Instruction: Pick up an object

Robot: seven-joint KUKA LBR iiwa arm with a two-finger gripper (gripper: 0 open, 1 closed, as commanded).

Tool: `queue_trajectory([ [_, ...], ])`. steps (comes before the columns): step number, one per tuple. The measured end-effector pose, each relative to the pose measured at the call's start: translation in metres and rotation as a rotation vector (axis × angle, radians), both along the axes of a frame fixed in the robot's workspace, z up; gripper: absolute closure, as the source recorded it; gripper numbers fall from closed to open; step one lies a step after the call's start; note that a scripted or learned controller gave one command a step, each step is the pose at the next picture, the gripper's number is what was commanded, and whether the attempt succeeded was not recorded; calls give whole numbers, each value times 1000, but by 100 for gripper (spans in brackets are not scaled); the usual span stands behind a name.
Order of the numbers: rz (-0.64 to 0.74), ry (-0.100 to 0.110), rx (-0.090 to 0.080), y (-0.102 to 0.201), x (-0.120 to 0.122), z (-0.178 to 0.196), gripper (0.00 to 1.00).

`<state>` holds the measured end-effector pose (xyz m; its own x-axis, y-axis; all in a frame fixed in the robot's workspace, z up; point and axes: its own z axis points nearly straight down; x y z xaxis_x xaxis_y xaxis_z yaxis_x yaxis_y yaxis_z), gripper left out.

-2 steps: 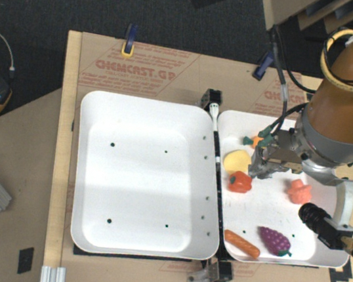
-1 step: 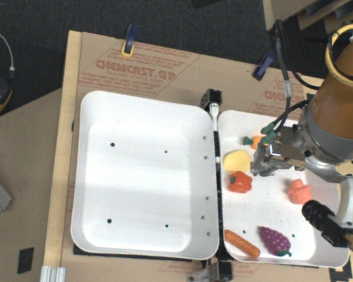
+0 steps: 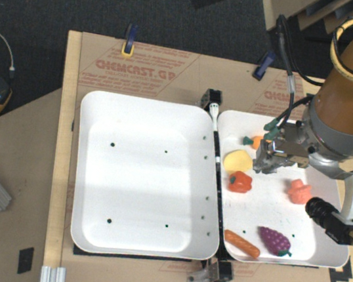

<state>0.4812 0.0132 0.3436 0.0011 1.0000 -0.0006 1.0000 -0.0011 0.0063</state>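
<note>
The claw (image 3: 264,163) hangs over the right bin (image 3: 318,252), just beside a smooth, rounded yellow lemon (image 3: 238,160) lying near the bin's left wall, with a red pepper (image 3: 240,182) touching it below.

A brown bench board (image 3: 174,70) bears two white bins (image 3: 136,184).

Two bins side by side on the bench: left bin (image 3: 94,157), right bin (image 3: 318,256). In the right bin, lemon (image 3: 238,160) at far left with pepper (image 3: 240,182) just near of it; sausage (image 3: 241,244) and grapes (image 3: 274,240) along the near edge. Gripper (image 3: 264,163) sits just right of the lemon.
</note>
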Motion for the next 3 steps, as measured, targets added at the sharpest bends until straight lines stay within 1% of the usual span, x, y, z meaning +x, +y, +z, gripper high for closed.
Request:
queue_trajectory([
  [1,9,1,3,70,-2,40,100],
  [2,-5,14,-1,15,-3,-23,100],
  [3,5,5,1,57,-2,-15,100],
])
